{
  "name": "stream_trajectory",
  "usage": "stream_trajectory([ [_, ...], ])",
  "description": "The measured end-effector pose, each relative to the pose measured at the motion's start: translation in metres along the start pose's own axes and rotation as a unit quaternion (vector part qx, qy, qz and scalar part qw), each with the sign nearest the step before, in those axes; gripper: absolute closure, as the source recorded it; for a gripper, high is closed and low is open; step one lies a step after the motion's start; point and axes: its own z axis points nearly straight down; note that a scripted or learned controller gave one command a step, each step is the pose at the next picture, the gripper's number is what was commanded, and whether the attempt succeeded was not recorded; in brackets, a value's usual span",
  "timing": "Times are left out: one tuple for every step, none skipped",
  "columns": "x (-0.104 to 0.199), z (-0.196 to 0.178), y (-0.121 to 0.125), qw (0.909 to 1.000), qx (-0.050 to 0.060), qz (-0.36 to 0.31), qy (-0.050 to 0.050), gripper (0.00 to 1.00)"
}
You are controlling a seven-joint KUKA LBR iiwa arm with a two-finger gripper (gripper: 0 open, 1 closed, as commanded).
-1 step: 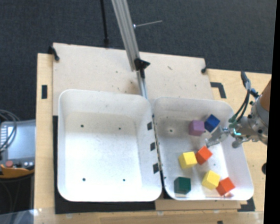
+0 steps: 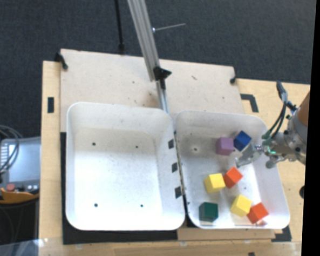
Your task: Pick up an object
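Seven blocks lie in the right bin (image 2: pixel 190 213); jaws state cannot be told, gripper (image 2: pixel 248 155) hovering beside the blue block (image 2: pixel 242 140).

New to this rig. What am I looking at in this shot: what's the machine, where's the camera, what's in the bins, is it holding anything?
It is one picture from a camera fixed above a bench, looking down at a slant. Two shallow white bins sit side by side: the left bin and the right bin. The robot arm reaches in from the right edge; its gripper hangs over the right bin. The right bin holds seven small blocks: a purple block, a blue block, two yellow blocks, two orange blocks and a green block. No block sits between the gripper's fingers, so nothing is held. The metal bar is a mounting pole.
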Motion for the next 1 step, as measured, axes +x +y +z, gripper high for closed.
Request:
stream_trajectory([
  [-0.0102,0.0571,0.0,1.0,0.004,0.0,0.0,0.0],
])
